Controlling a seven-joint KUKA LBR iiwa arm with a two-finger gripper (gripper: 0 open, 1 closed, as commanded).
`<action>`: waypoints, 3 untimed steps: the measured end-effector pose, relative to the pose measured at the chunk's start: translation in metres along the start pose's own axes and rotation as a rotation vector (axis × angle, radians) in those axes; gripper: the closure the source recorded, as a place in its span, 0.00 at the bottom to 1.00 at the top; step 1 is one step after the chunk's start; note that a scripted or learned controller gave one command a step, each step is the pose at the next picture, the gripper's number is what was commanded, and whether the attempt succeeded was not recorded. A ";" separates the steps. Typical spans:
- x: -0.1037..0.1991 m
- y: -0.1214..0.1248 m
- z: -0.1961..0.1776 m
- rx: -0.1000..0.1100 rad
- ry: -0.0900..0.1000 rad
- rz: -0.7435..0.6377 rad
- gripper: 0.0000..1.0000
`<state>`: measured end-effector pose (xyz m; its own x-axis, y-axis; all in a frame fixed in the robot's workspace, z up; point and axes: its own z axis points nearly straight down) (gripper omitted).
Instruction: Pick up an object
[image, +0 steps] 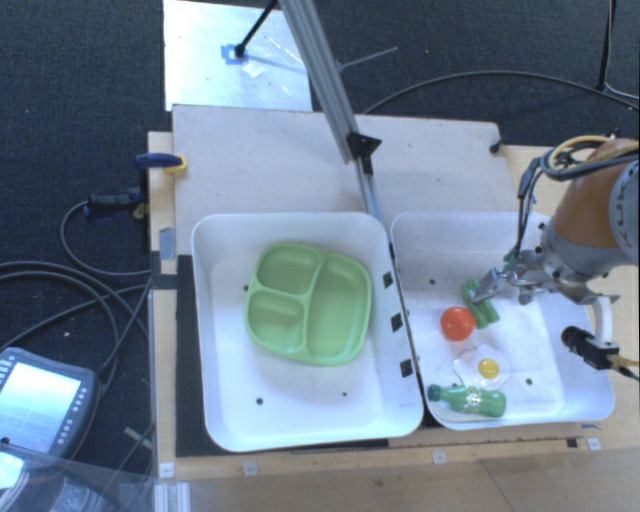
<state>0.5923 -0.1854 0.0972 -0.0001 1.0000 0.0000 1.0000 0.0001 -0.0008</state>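
In the right bin (430, 235), my gripper (489, 287) hangs low, right over the upper end of a small green block (482, 310). It looks close to or touching the block, but contact is unclear. Just left of the block lies an orange-red ball (457, 322). Nearer the front are a toy fried egg (486, 370) and a green bottle (472, 400), which lies on its side at the bin's front left corner.
The left bin (225, 400) holds a light green divided plate (308, 302). A slanted metal pole (330, 85) crosses above the bins' shared wall. The arm's wrist and cables (590, 230) stand over the right bin's right side.
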 end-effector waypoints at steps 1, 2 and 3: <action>0.000 0.002 -0.013 -0.006 -0.001 -0.001 1.00; 0.001 0.009 -0.059 -0.007 -0.002 -0.006 1.00; 0.003 0.014 -0.124 -0.010 -0.003 -0.008 1.00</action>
<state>0.6063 -0.1821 0.2207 -0.0079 1.0000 -0.0026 0.9999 0.0079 0.0093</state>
